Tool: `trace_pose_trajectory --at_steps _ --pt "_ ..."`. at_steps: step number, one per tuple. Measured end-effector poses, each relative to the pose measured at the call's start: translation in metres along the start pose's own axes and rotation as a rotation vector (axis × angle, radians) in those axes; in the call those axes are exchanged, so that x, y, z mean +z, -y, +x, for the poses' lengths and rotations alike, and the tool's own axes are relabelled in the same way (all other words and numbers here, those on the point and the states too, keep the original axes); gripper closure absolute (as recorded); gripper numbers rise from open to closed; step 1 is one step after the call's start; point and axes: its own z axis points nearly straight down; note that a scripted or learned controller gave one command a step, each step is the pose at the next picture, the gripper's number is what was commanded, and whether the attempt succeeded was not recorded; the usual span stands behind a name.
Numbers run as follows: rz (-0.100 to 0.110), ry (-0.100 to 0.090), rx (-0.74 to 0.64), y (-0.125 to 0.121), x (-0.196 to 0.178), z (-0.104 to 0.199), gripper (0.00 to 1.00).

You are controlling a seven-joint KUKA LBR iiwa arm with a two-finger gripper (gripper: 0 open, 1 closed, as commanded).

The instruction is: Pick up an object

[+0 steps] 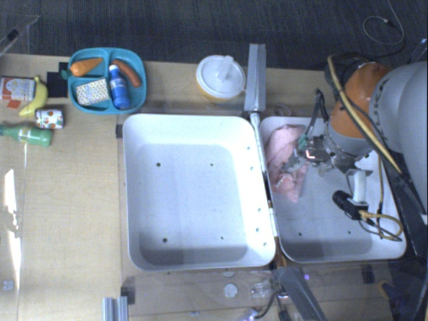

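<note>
The end effector sits low in the right bin, right at the pink soft object, which lies beneath it and to its left against the bin's left wall. I cannot tell whether it has closed on anything. To do this well, close fully around a thick fold, then lift straight up, slowly

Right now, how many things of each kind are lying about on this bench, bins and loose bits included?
White bins: 2
Pink soft item: 1, in the right bin by the pincer
Blue divided tray: 1
Lidded cup: 1
Banana: 1
Small can: 1
Green bottle: 1
Small carton: 1
Total: 9
</note>
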Motion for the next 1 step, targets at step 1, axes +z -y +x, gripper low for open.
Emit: trace_pose_trajectory --at_steps 1 --pt "0.007 0.0 0.002 -0.0341 -0.0864 0.0359 0.0"
